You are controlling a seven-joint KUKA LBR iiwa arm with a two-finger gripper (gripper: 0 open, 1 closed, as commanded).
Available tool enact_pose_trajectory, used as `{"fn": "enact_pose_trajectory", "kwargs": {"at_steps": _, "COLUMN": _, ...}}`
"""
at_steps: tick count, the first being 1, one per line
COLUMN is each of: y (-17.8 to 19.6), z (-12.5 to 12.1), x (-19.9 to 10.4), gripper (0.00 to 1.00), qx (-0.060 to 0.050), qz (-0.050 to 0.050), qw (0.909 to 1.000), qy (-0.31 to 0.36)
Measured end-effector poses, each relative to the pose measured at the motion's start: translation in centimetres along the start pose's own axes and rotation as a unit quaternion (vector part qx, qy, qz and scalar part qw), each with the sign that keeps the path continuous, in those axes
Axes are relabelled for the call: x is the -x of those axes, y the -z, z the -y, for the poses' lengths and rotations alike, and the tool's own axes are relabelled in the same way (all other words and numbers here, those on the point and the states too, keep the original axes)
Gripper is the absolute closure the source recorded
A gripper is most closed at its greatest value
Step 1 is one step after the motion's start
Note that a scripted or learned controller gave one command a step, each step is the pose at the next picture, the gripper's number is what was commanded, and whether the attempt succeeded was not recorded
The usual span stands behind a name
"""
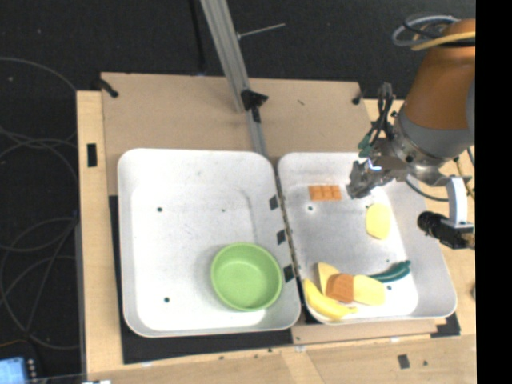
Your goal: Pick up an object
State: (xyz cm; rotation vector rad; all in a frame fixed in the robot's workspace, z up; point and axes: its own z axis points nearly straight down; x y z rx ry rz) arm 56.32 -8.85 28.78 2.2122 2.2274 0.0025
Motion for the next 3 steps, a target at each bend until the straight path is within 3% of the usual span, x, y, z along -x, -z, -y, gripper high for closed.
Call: {"fn": "enact_pose_trajectory", "kwargs": {"at_steps": 3, "y": -1.8, "z": -5.0, "x": -13.5, "gripper": 1.0, "qx": 0.0, "qz": 0.0, "qw": 1.0, "qy": 0.0}}
